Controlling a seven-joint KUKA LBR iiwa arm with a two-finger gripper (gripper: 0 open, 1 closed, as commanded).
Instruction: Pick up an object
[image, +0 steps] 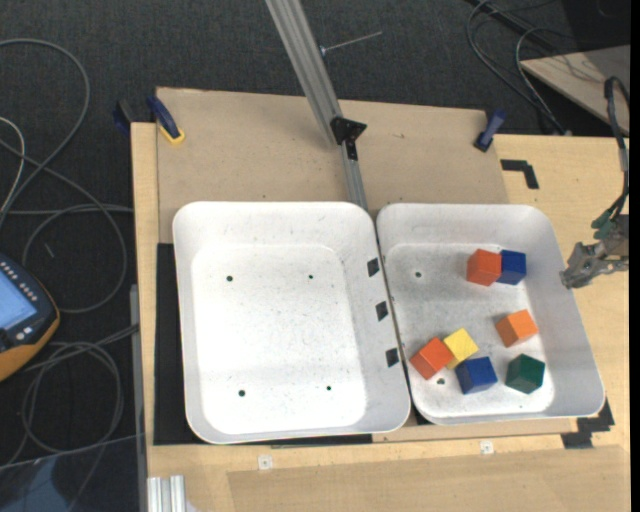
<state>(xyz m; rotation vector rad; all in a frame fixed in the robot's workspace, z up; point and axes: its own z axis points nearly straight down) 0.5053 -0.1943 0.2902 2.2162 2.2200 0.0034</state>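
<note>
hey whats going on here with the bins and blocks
A robot arm is set to pick up an object from two white bins on a bench. The gripper sits at the right edge of the right bin, over its rim, with nothing seen in it. Seven blocks lie in that bin: an orange and a blue one touching near the back, another orange in the middle, and a red-orange, yellow, blue and green one at the front. No block has been lifted yet.
</note>
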